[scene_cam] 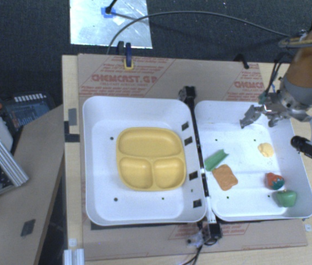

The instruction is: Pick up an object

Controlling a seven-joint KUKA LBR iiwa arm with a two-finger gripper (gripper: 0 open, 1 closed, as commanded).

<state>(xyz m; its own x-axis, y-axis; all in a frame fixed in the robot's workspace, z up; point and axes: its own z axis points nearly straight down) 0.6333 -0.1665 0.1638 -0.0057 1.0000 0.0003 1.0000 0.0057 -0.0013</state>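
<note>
The jaws [259,116] hung over the far part of the right bin [227,210], above bare white floor. They stood apart and gripped nothing; no item lay between them. The arm [309,65] entered from the right, its orange band visible above the wrist. In my judgement this was a hovering station above the bin prior to any pick, since every candidate item lay nearer the camera than the jaws.

Candidate items, all resting loose on the floor of the right bin:
- A pale yellow piece [265,149], closest to the jaws, on their near side and slightly right.
- A green strip [215,159], nearer the camera and to the left of the jaws, close to the divider.
- An orange flat piece [225,177], just beyond the green strip and almost touching it.
- A red item [274,180] and a green item [285,197], close together in the near right corner, farthest from the jaws.

The left bin [98,148], well left of the jaws, held a yellow compartment tray [149,158] lying flat at its centre. Both bins sat on a cardboard sheet [150,73] on the table [67,81].

Assessment: the pale yellow piece looked the readiest target, standing clear of its neighbours. The paired items risked a double contact.
</note>
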